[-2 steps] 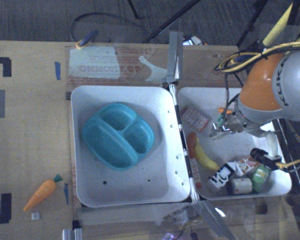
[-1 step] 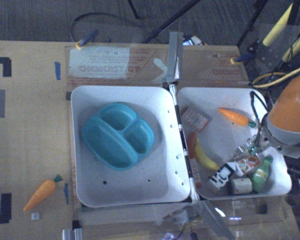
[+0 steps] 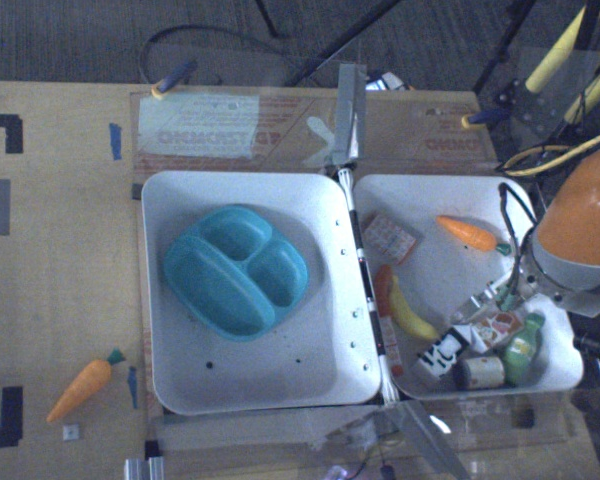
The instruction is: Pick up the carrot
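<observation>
An orange carrot [image 3: 468, 233] with a green tip lies in the right bin [image 3: 435, 193], near its back right side. A second carrot [image 3: 80, 389] lies on the bench outside the bins, at the front left. My gripper [image 3: 483, 303] reaches in from the right and hangs low over the clutter at the bin's front right, roughly a hand's width in front of the bin's carrot. Nothing is visibly held in it. The arm's orange band [image 3: 583, 218] covers the bin's right edge.
The left bin [image 3: 170, 368] holds a teal divided plate [image 3: 236, 270]. In the right bin lie a banana [image 3: 411, 315], a red item [image 3: 383, 288], a packet [image 3: 391, 238], a cow-print carton [image 3: 442, 353], a can [image 3: 480, 372], a juice box [image 3: 500, 326] and a green bottle [image 3: 525, 348].
</observation>
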Motion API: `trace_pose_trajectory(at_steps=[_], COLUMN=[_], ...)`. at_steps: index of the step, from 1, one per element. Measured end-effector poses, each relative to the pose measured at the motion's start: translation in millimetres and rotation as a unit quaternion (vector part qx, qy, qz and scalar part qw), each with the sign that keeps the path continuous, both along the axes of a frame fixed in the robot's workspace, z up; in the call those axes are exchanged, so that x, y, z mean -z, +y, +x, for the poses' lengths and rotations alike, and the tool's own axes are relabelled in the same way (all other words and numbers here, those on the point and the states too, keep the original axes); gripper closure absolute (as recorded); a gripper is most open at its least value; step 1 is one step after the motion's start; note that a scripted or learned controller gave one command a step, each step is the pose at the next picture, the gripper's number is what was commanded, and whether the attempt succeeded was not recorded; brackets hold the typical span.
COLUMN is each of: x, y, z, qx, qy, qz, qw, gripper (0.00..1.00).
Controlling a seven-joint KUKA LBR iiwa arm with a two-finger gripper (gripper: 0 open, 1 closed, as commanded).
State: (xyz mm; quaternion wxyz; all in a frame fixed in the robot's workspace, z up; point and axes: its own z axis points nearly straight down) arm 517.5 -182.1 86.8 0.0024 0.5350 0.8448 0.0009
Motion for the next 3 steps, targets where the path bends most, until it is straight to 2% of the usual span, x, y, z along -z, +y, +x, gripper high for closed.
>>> trace_pose_trajectory(at_steps=[1,2,3], x=[-25.6,0.5,2.9], y=[-15.0,35.9,41.8], z=[54.3,98.9,142.6], qx=[-0.029,-0.050,0.103], qy=[0.001,-0.001,0.017], qz=[-0.0001,-0.0006,-0.0014], qw=[0.9996,0.9987,0.9946], gripper=[0.00,0.00,0.00])
